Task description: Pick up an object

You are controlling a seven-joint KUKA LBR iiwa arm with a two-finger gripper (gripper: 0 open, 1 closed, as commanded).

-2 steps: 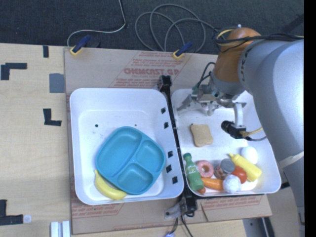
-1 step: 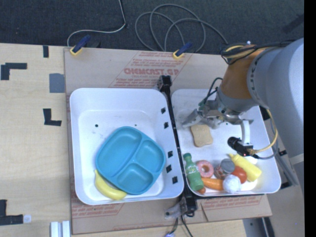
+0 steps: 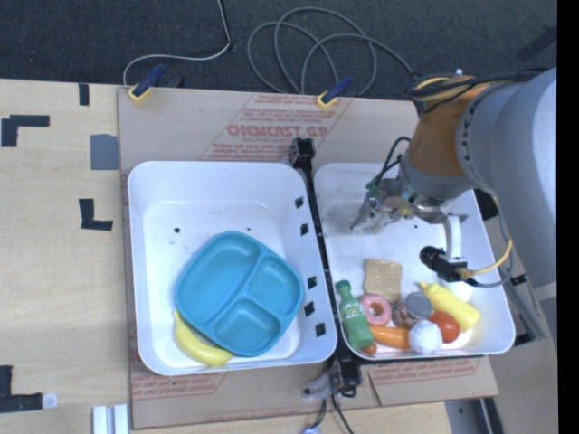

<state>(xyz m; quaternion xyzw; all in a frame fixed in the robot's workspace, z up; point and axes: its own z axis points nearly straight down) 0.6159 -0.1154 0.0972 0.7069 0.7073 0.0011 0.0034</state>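
My gripper (image 3: 371, 220) hangs over the upper middle of the right bin (image 3: 335, 188), above bare white floor, with nothing between its thin fingers. Toy food lies along that bin's near side: a tan bread slice (image 3: 383, 277), a green bottle (image 3: 354, 316), a pink donut (image 3: 375, 311), an orange carrot (image 3: 391, 336), a white ball (image 3: 424, 336), a red tomato (image 3: 445, 325), a yellow mustard bottle (image 3: 450, 303) and a grey round piece (image 3: 416, 306). The bread lies roughly a hand's width nearer the front than the gripper.
The left bin (image 3: 145, 197) holds a blue divided plate (image 3: 239, 292) with a yellow banana (image 3: 199, 344) partly under its front edge. A black divider (image 3: 312, 233) runs between the bins. Cables (image 3: 308, 52) loop on the dark floor behind the bench.
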